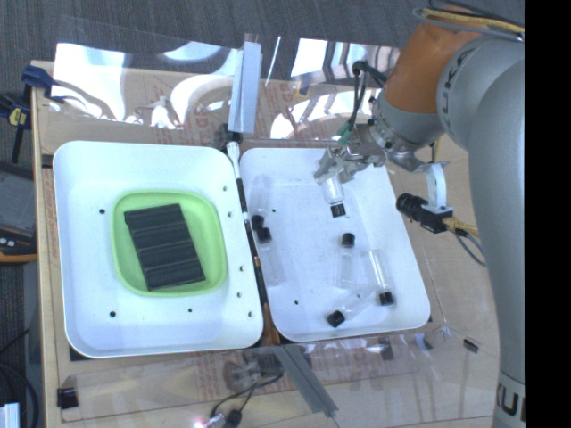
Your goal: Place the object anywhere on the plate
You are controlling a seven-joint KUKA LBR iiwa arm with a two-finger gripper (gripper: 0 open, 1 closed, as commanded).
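My gripper [336, 173] hangs over the upper part of the right bin [294, 315]. It is shut on a clear vial with a black cap [335, 194], whose upper end sits between the fingers while the capped end points down toward the bin floor. The green plate [211, 218] lies in the middle of the left bin [80, 176], well to the left of the gripper. A black ridged block [163, 246] covers most of the plate's middle.
Several more clear vials with black caps lie in the right bin: one by its left wall [260, 226], one mid-bin [347, 240], two near the front right [384, 298] [336, 318]. A ridge [243, 230] separates the bins. A metal bar [244, 87] stands behind them.
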